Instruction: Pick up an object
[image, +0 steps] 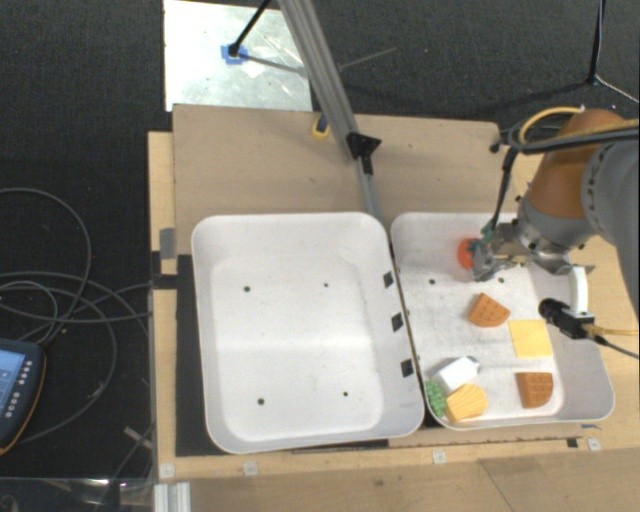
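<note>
1. pincer (482, 262) hangs low in the right bin (430, 250), right beside the red ball (466, 252).
2. spread or pinching? can't tell; ball sits near the bin's back wall, likely the target.

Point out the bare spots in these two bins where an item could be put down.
The left bin has bare floor from wall to wall. In the right bin, a bare strip runs between the dividing wall and the orange wedge. Its front is crowded: white block, yellow square, brown block. The claw hovers by the red ball.
</note>
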